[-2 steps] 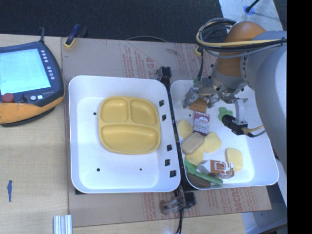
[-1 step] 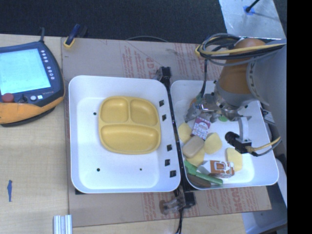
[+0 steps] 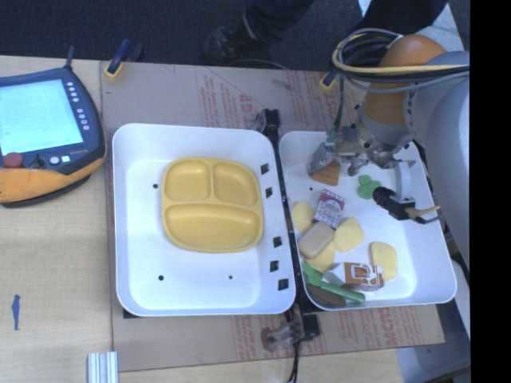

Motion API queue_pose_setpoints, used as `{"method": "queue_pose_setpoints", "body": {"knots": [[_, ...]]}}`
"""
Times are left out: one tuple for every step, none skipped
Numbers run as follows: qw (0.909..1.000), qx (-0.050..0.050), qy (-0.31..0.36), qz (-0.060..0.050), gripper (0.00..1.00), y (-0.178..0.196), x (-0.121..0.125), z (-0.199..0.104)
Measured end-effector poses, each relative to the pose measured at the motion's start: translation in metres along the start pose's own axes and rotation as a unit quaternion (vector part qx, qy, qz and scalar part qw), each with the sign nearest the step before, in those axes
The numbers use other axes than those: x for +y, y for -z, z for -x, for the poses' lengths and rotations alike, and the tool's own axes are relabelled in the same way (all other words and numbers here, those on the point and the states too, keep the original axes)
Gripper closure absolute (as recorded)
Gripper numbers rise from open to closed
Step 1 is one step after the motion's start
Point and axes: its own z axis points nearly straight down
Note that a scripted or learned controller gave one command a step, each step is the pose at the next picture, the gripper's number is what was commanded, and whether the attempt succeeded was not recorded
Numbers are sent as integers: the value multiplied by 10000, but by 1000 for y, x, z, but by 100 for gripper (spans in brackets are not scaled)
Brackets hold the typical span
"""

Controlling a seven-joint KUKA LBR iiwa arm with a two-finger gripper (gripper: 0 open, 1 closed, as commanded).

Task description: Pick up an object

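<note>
So the pincer is hanging low over the 12 o'clock end of the right bin, and honestly I can't tell from here whether it's apart or together, the metal bits all blur into one grey lump. The closest thing to it is a little brown wedge, sitting just beside the pincer at roughly its 7 o'clock, so close they might be touching, can't say for sure. My guess is that's the one it's going for, and if so the move is barely a nudge down and toward 7. The wedge looks flat, toast-coloured and a bit wider than it is deep, with the long side running more or less 9 to 3, though it's tiny so don't quote me. A green bit lies near the pincer's 4 o'clock, apart from the wedge. Further out toward 6 there's a pink-and-white packet, then a crowded heap of yellow pieces and a tan block, all well clear of the wedge, so nothing should get in the way. The left bin off at 9 o'clock has a yellow divided plate in it.
</note>
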Motion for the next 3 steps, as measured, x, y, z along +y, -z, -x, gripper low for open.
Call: {"method": "queue_pose_setpoints", "body": {"knots": [[10000,7,-1,-36,0,-1,-2,-16],[10000,1,-19,-17,0,0,-2,6],[10000,5,-9,-34,0,-1,-3,-3]]}}
